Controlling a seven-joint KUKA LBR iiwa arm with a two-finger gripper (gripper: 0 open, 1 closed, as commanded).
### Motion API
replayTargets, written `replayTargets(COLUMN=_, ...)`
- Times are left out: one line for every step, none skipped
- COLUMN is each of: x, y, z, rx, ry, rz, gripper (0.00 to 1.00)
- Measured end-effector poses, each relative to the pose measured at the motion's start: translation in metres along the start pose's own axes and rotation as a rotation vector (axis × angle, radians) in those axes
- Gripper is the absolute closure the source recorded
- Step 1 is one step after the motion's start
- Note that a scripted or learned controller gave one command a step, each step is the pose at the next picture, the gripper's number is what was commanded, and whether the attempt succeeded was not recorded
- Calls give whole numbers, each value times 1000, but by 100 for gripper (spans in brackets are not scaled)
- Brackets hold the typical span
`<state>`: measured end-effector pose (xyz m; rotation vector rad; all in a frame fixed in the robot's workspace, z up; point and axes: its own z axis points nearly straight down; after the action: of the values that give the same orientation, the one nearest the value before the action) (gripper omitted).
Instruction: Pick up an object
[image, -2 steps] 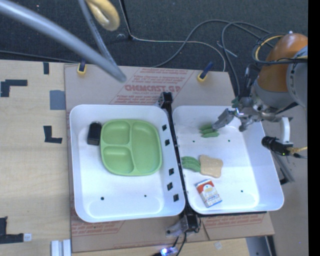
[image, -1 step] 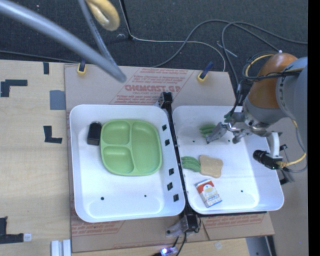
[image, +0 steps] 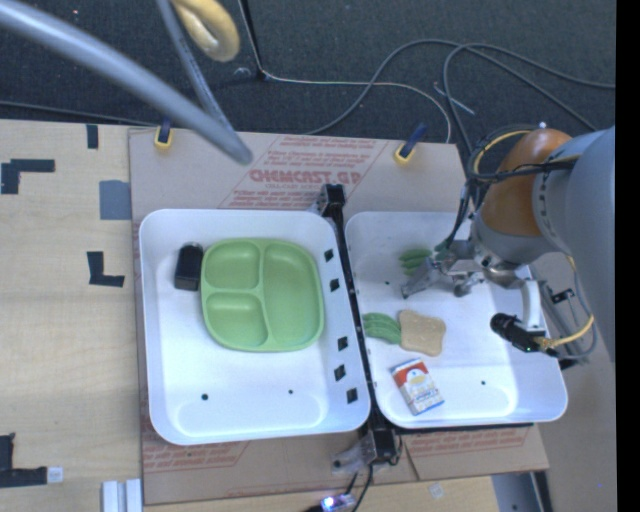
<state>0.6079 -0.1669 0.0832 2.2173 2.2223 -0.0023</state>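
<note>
My gripper (image: 432, 277) hangs low in the right bin (image: 500, 405), near its back left part. A green pod-like piece (image: 415, 258) lies just behind the gripper, partly hidden by it. In front of the gripper lie a second green piece (image: 380, 326) and a tan slice of bread (image: 423, 332). A small red, white and blue carton (image: 416, 386) lies nearer the front of that bin. I see nothing held in the gripper.
The left bin (image: 180, 400) holds a green divided plate (image: 263, 295) with a small black object (image: 188, 267) at its left. A black divider (image: 345, 300) runs between the bins. Cables trail behind the bench.
</note>
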Motion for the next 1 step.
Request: replayTargets(x=0, y=1, z=-13, rx=-3, ry=-1, rz=-1, gripper=100)
